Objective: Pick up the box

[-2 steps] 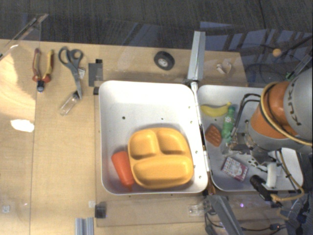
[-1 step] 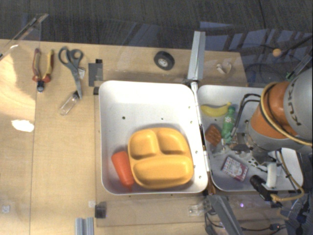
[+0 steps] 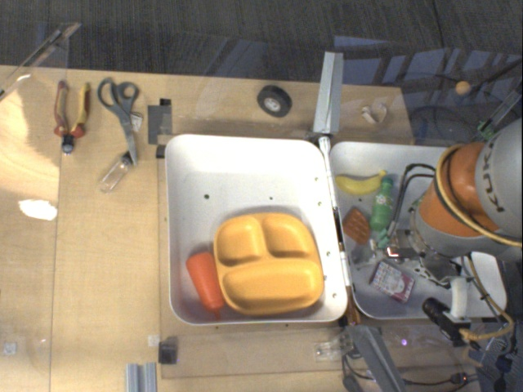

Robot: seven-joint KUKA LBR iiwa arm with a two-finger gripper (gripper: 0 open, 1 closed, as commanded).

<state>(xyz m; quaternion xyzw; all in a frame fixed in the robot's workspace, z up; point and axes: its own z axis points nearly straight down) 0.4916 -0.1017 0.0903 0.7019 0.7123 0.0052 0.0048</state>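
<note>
Box-shaped, small and flat, the pale packet with a pink-and-grey printed face (image 3: 391, 280) lies tilted near the front edge of the right white bin (image 3: 359, 158), toward its left front corner (its print is too small to read). It rests flat on the bin floor, just below and left of the arm's wrist.

Going by size: the grey arm with its orange band (image 3: 470, 194) covers most of the right bin's right side, reaching in over it. Its gripper (image 3: 400, 250) hangs just above the packet, and I cannot tell how it is set.

In the left white bin (image 3: 245, 149) a yellow plastic divided tray (image 3: 267, 261) sits against the front edge, with an orange carrot-like piece (image 3: 204, 281) touching its left side near the left front corner.

Back in the right bin, a yellow banana (image 3: 360, 183) lies near the rear left corner, a green bottle (image 3: 382, 207) stands just beside it, and a brown-orange piece (image 3: 357, 224) lies along the left wall.
</note>
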